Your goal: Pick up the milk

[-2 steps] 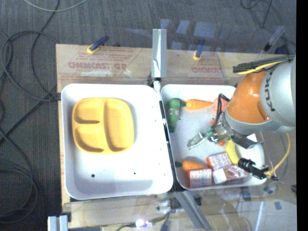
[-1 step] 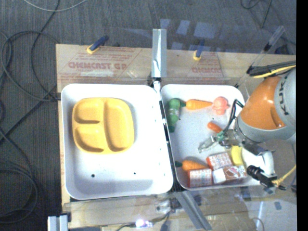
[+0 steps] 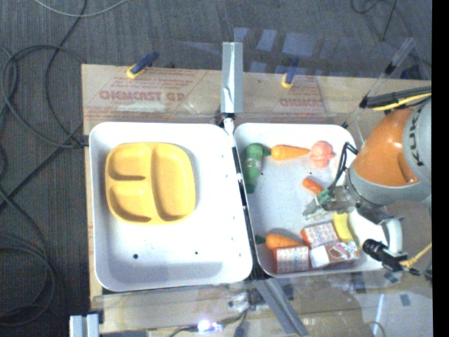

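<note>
Two milk cartons (image 3: pixel 319 233) (right bin (image 3: pixel 280 188)), three carrots (image 3: pixel 290 152).

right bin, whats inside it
The right bin holds a green bottle, two carrots, a pink item, and cartons along its near edge. The arm covers its right side.

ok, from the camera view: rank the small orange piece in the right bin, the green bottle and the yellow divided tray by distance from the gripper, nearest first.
1. Small orange piece, right bin, just up-left of the gripper.
2. Green bottle, at the right bin's left wall.
3. Yellow divided plastic tray, in the left bin, farthest.
</note>
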Controlling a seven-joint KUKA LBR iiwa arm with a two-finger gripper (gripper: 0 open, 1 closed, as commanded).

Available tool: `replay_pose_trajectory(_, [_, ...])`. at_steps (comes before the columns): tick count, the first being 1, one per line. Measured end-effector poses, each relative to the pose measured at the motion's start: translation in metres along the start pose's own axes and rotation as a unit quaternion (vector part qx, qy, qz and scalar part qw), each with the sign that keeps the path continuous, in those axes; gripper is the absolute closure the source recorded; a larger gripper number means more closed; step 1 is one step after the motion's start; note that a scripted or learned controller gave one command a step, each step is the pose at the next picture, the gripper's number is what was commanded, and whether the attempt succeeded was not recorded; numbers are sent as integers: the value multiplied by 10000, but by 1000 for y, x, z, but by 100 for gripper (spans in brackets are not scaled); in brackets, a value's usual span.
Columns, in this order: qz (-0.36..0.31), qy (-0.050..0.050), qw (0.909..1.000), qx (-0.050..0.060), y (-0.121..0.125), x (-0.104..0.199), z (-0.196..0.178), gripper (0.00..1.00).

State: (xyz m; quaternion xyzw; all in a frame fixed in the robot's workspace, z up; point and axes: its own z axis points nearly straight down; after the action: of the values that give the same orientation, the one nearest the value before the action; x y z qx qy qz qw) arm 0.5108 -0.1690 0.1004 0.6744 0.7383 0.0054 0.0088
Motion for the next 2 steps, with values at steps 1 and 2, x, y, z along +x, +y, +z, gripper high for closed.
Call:
replay_pose_trajectory(1, [1,0,10000,3,0,0,0,0])
replay_pose_trajectory(2, [102,11,9999,60,1,57,7,0])
